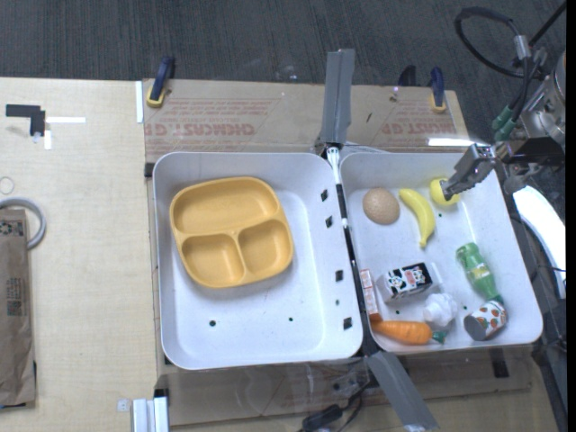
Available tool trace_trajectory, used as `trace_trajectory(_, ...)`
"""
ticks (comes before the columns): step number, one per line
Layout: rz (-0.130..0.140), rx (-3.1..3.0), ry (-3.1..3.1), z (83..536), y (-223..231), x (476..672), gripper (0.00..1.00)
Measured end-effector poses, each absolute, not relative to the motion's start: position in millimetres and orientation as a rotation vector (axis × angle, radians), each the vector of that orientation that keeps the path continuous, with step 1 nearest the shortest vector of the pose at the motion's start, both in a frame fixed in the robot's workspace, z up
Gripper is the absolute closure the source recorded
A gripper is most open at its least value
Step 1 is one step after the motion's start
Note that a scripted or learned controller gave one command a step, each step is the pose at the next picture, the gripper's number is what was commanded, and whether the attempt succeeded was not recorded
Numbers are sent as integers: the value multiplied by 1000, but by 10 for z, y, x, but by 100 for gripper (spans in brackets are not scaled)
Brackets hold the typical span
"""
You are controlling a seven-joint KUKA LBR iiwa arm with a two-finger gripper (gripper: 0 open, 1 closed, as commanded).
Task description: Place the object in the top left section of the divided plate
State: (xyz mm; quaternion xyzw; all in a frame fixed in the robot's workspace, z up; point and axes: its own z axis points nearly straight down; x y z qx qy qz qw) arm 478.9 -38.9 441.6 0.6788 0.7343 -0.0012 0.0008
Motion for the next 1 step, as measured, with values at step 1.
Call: trace_trajectory(1, -5, 1991, 2429, 4406, -816, 5625, 0)
